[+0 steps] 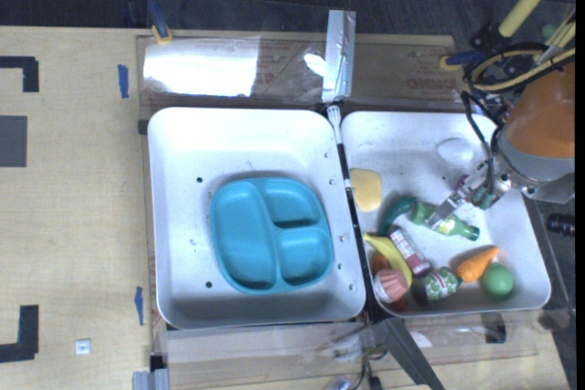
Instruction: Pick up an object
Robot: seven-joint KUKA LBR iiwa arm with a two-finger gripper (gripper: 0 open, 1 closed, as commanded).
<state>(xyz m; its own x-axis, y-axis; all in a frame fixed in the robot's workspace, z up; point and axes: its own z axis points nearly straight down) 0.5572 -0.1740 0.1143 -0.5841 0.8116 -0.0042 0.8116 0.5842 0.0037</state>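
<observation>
We see the jaws (468,199) low in the right white bin (430,137), right over the neck end of a green plastic bottle (437,216), but we cannot tell how far apart they stand or whether they grip it. Near the bottle lie a pale yellow rounded block (366,189), a yellow banana (388,253), an orange carrot (476,263), a green ball (498,280) and a small can (437,285). In the left white bin (183,151) on the wooden desk (73,196) rests a turquoise divided tray (271,233).
</observation>
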